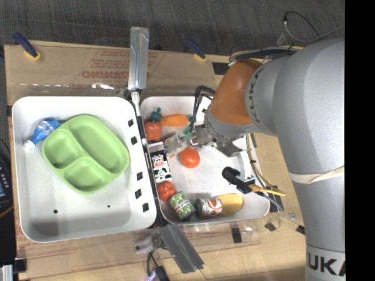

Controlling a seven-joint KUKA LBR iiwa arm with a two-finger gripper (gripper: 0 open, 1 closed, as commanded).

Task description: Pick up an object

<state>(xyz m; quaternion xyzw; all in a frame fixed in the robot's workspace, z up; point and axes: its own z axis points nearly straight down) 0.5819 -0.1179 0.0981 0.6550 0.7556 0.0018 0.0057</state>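
My gripper hangs low over the upper middle of the right bin, on the arm reaching in from the right. Just below it lies a red-orange tomato, close to or touching it; I cannot tell which. An orange carrot-like piece lies just above the gripper, and a red pepper with a green stem sits to its left by the bin wall. Nothing is visibly held.
Along the right bin's left and front sides lie a black-and-white carton, a small red item, a green can and a yellow bottle. The left bin holds a green divided plate and a blue item.
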